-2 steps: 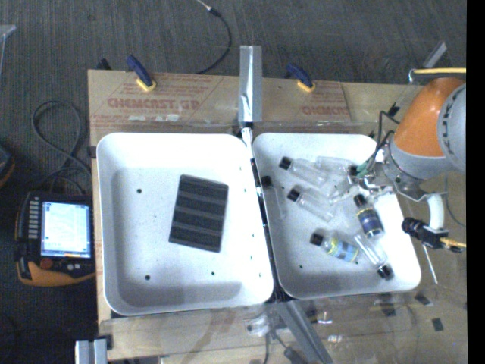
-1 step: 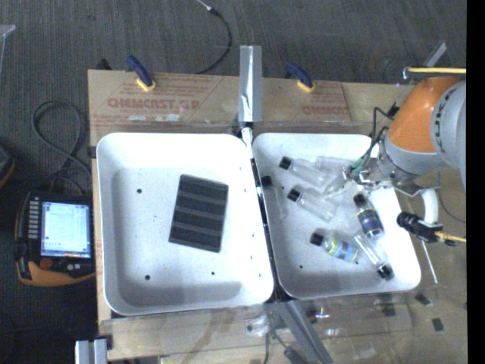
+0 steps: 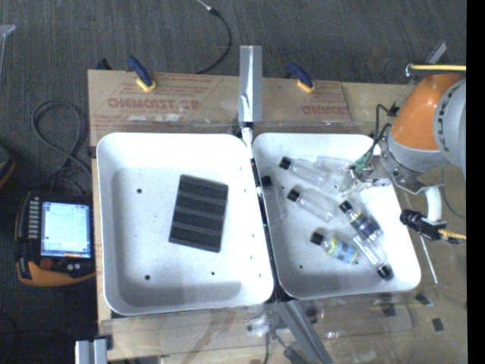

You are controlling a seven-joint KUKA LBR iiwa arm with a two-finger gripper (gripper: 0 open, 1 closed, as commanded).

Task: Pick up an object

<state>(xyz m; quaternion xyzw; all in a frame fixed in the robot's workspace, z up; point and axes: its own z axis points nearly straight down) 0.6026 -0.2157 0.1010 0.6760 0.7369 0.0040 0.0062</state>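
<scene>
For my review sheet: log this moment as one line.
arm: over right bin far corner | gripper: among bottles | left bin: dark pad

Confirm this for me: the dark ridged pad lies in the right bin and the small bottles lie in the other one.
Wrong bins. The camera view shows the dark ridged pad in the left bin and the small bottles in the right bin.

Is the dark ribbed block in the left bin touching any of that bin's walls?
Apart. The camera view shows the dark ribbed block lying mid-floor in the left bin, with bare white floor on all four sides.
</scene>
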